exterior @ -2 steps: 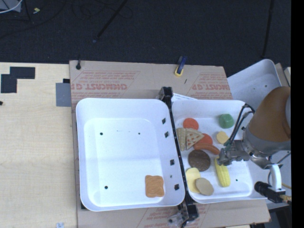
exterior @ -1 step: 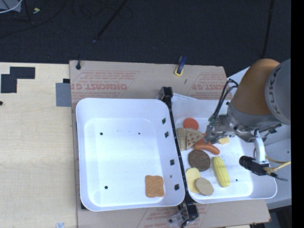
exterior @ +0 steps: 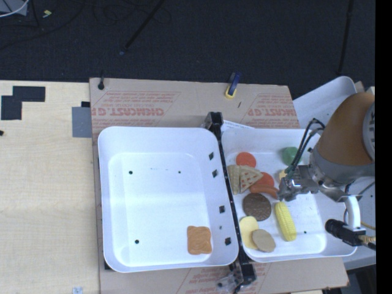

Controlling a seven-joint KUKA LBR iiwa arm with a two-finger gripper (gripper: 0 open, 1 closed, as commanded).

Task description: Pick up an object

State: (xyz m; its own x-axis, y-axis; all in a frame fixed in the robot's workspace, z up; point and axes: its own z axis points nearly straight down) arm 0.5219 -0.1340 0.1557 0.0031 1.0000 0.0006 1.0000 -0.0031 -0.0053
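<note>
Likely target: corn cob (exterior: 285, 220), lying near the right bin's (exterior: 318, 245) front edge, just right of the brown round patty (exterior: 257, 206). Gripper (exterior: 288, 189) hovers just behind the cob; finger state can't be read. Drop straight down centred across the cob, clear of the patty.

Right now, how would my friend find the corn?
Look in the right bin, the crowded one. Near its front edge lies the corn, just below the pincer. It is the long, bumpy yellow piece; the brown patty beside it is round and dark.
</note>
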